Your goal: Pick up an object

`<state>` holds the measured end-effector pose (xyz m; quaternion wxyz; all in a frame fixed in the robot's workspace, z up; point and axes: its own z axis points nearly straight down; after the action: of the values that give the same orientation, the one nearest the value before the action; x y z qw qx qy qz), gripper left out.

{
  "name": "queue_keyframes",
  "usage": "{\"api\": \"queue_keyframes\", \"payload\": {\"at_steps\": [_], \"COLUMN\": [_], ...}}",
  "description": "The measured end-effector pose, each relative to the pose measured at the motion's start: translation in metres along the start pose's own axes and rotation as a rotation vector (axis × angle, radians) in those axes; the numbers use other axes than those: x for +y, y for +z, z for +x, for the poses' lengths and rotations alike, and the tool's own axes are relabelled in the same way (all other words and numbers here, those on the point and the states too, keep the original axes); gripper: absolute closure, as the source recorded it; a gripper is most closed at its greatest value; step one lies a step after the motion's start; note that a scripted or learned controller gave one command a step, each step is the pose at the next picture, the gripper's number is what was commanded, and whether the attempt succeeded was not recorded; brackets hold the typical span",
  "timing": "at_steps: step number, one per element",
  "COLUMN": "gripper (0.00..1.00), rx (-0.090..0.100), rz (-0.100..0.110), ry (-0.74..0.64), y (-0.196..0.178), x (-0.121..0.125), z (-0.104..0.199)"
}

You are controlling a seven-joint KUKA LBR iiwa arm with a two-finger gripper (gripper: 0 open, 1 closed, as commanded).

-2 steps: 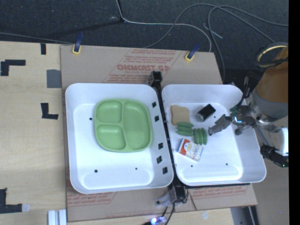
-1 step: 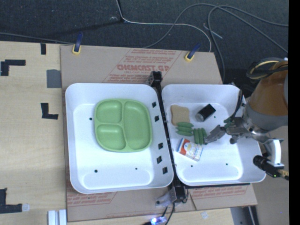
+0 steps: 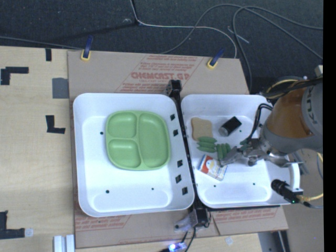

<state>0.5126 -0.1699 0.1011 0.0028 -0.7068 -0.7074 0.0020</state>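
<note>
The right bin (image 3: pixel 239 196) holds several small objects: a tan slice of toast (image 3: pixel 200 127), a small black block (image 3: pixel 230 125), a bunch of green pea pods (image 3: pixel 211 144) and a white packet with red and blue print (image 3: pixel 211 167). My gripper (image 3: pixel 232 157) reaches in from the right and sits low in this bin. Its tip is at the right end of the pods and just above the packet. I see nothing clearly held. The grey arm with its orange band (image 3: pixel 287 117) covers the bin's right side.
The left bin (image 3: pixel 84 156) holds a green divided plate (image 3: pixel 138 139). A black divider strip (image 3: pixel 181 140) runs between the bins. Cables (image 3: pixel 210 22) lie on the dark surface behind the cardboard sheet.
</note>
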Motion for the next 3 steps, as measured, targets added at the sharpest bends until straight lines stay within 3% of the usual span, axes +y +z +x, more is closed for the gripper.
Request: {"api": "queue_keyframes", "payload": {"at_steps": [1, 3], "gripper": [1.00, 1.00], "rx": [0.000, -0.004], "rz": [-0.003, -0.012], "ry": [-0.001, 0.000], "y": [-0.013, -0.132], "x": [0.001, -0.001], "z": [0.000, -0.011]}}
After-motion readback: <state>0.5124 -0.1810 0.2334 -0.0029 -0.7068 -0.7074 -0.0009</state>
